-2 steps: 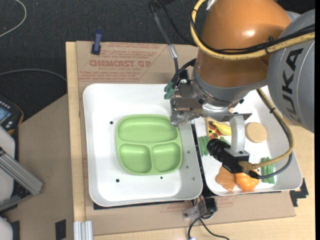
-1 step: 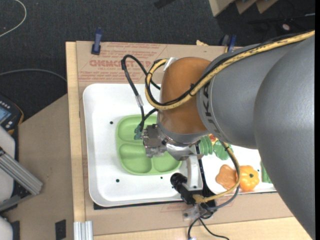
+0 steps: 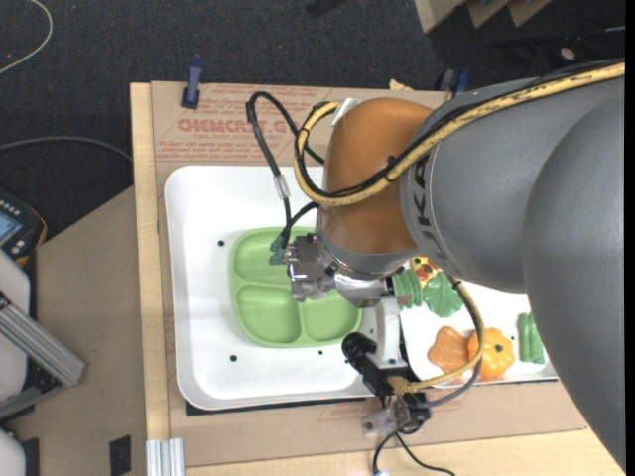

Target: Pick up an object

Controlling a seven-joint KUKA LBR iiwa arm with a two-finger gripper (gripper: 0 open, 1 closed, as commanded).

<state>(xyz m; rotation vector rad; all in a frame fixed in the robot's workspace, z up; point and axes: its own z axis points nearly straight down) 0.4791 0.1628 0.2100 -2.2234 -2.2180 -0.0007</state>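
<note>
Grey arm with orange wrist band point(image 3: 372, 181) over left white bin point(image 3: 193, 266), light green divided plastic plate point(image 3: 263, 286) near bin's centre, gripper point(image 3: 316, 284) above plate's right edge, jaw state cannot be told.

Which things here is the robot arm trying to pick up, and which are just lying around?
For the job:
- gripper, above the green divided plate
- orange and green toys in the right bin

Just lying about:
- blue clamp on the bench edge
- left white bin
- black cable
</note>
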